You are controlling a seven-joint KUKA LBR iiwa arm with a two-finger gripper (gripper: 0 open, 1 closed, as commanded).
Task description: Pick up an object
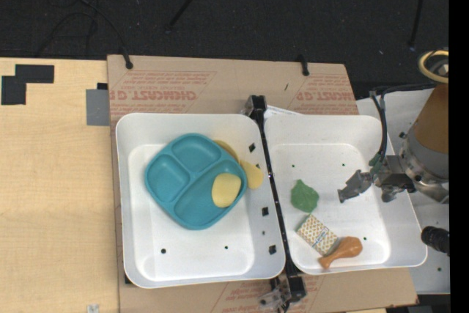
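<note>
The right bin [366,130] holds a green lump [304,196], a small patterned packet [317,232] and an orange drumstick-shaped toy [341,251]. My gripper [364,193] hangs over the right side of this bin, to the right of the green lump and apart from it. Its fingers are spread open with nothing between them. In the left bin [139,231] a teal divided plate [183,183] lies with a yellow round piece [226,189] on its right corner. A pale yellow thing [253,174] sticks out from under the plate.
A black divider [272,194] runs between the two bins. Cardboard [183,88] lies under both bins. The arm's orange and grey body [436,132] stands at the right edge, over the right bin's rim.
</note>
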